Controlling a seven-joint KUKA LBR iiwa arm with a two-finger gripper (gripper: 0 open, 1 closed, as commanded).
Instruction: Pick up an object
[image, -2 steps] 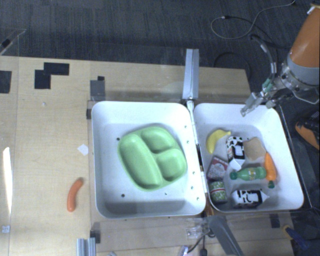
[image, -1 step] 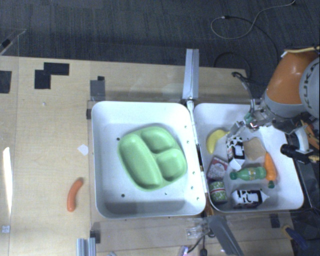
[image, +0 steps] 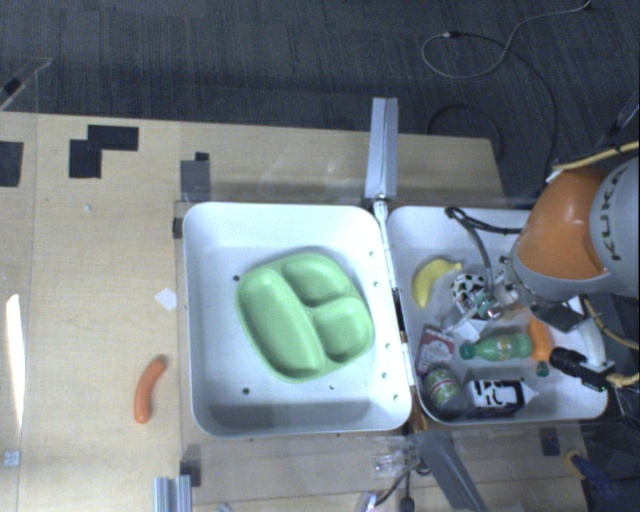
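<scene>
Reaching into the right bin (image: 596, 405), the arm (image: 575, 225) hangs over a banana (image: 432, 277), green bottle (image: 497, 348) and can (image: 439, 386); a green tray (image: 305, 315) fills the left bin (image: 210, 330)

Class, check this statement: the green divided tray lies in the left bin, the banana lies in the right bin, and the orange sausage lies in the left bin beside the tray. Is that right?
Not quite. In the camera view the orange sausage lies on the wooden bench, outside the left bin to its left. The rest stands: the green divided tray lies in the left bin, and the banana lies in the right bin.
</scene>
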